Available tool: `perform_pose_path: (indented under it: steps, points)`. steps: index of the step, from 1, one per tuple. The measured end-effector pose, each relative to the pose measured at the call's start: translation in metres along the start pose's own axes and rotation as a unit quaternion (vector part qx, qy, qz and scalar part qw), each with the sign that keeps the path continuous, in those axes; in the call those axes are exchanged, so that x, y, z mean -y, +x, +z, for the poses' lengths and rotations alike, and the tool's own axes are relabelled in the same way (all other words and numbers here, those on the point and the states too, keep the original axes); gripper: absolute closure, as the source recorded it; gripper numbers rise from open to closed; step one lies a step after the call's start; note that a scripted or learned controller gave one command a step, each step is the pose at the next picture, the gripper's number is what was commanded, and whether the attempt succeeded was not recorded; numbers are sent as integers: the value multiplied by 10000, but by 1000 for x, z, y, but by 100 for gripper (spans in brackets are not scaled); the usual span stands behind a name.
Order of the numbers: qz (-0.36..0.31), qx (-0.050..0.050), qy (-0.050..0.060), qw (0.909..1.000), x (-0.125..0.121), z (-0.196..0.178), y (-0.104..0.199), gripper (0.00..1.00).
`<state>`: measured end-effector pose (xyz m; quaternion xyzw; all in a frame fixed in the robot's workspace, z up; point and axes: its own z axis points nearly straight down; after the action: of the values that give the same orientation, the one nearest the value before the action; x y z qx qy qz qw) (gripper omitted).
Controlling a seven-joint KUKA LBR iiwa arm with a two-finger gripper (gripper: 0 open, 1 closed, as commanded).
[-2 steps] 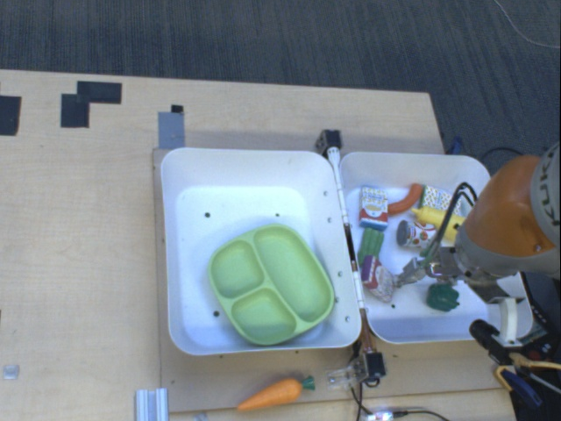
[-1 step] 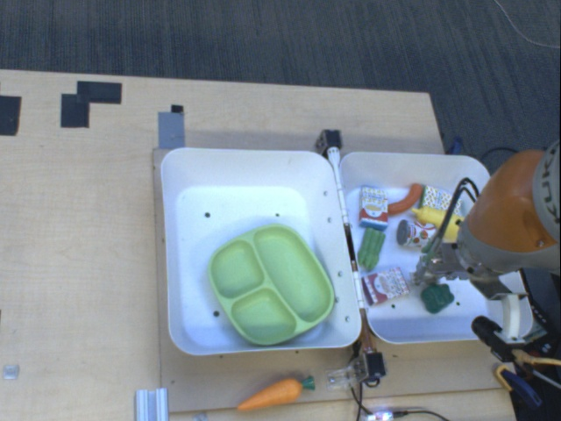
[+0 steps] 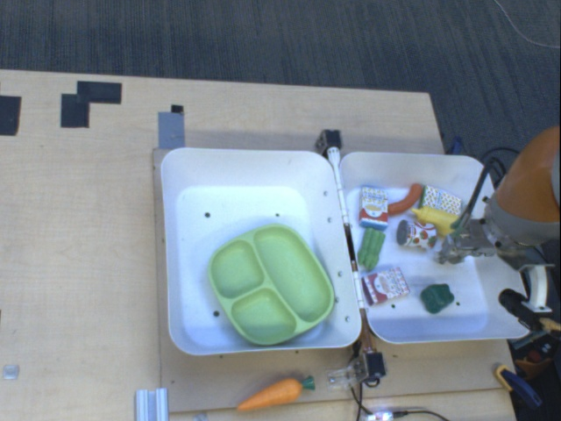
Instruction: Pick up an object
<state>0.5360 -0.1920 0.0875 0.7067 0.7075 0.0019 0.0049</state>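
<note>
Bench bins (image 3: 175, 261): green plate (image 3: 271, 284), toys (image 3: 386, 285).

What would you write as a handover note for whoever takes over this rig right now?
Gripper: low in the right bin, near its right side; whether it holds anything cannot be told.
Right bin: two small cartons, green pickle, red sausage, yellow item, dark green piece.
Left bin: green divided plate.
Carrot lies on the bench, outside the bins.
Done: no pick confirmed.
Left: grasp and lift one object.
</note>
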Motion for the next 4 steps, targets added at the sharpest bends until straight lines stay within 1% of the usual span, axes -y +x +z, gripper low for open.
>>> perform_pose_path:
  steps: [1,2,3,4]
  points:
    - [0,-8,12,10000,1,1,1,0]
    - [-14,-17,5,10000,14,0,64,0]
    - [-21,-7,-24,10000,12,-11,64,100]
    - [-8,-13,28,10000,-39,-5,0,100]
